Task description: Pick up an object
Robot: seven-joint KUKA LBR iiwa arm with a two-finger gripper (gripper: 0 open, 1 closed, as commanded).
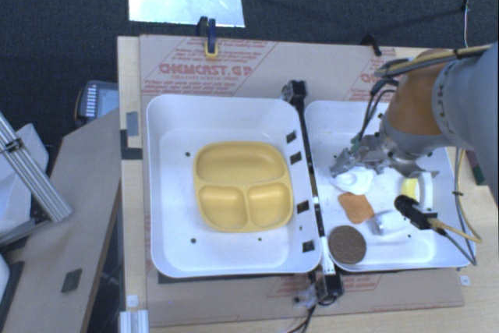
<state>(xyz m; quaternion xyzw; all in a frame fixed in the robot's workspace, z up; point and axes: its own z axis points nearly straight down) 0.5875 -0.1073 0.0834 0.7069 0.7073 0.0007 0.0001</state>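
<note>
Right, the grey two-finger gripper (348, 162) hangs low in the right shallow white bin (374, 111), just above a white lumpy obj (355, 182). Jaws: can't tell. Approach step, prob; next needs a straight drop & firm close.

A yellow three-compartment plastic plate (238, 185) is lying flat in the middle of the left bin (168, 168). In the right bin (327, 121), a white rounded lump (356, 182), an orange-brown flat piece (356, 207) and a dark brown round disc (347, 244) are sitting close together, front left.
</note>
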